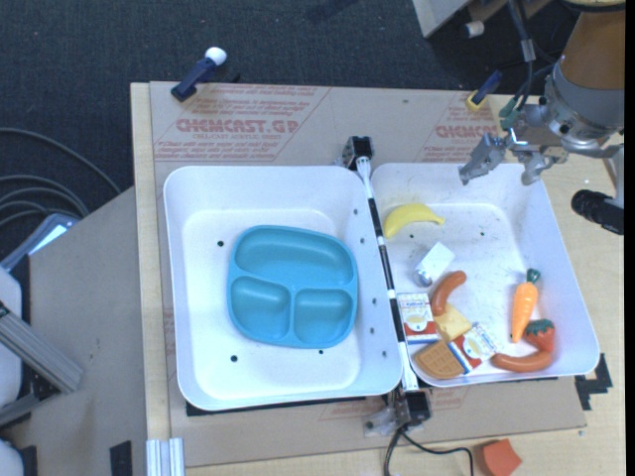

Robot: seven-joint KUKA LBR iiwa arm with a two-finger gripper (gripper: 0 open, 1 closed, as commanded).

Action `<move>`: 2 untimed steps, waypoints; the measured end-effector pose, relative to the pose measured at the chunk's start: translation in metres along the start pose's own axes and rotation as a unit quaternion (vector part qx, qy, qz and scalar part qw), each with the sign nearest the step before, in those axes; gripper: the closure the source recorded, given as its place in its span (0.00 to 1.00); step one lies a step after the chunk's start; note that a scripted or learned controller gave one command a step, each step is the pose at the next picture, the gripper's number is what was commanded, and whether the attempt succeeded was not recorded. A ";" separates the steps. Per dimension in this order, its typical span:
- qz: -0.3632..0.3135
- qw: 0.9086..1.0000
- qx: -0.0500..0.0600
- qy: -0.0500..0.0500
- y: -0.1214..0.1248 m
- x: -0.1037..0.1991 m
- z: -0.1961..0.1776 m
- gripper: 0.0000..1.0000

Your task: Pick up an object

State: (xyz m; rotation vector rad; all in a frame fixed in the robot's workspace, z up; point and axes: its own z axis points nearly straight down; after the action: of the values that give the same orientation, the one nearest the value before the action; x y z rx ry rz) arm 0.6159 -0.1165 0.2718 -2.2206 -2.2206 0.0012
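The table (248, 117) carries 2 shallow white bins side by side, and places here are given relative to the black clip strip (382, 266) where their rims meet. Far left of the strip, near the table's back corner, lies a blue-handled tool with a white tip (198, 73). The left bin (189, 286) sits directly left of the strip and holds a blue divided plate (293, 286) with 3 compartments, lying flat near the bin's middle.

Directly right of the strip is the right bin (561, 256). Just beside the strip, toward the back, lies a yellow banana (412, 218). Further forward is a small white block (435, 263), with a reddish-brown sausage (446, 289) touching its front edge. Against the strip sits a small printed packet (415, 315), with a yellow wedge (453, 322) and a tan cracker-like piece (442, 361) in a cluster in front. Well to the right of the strip stands an orange carrot (523, 308) with a green top, and in front of it a red tomato-like piece (541, 332) touches a long red sausage (521, 362).

The gripper (508, 166) hangs over the back rim of the right bin, well right of the strip, with its fingers (480, 162) apart and nothing between them.
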 end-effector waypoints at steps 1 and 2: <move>0.000 1.000 0.001 0.000 0.013 -0.017 0.135 0.00; 0.000 1.000 0.001 0.000 0.003 -0.002 0.187 0.00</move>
State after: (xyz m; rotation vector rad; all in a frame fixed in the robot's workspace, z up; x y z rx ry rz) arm 0.6184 -0.1186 0.0844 -2.2197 -2.2195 0.0016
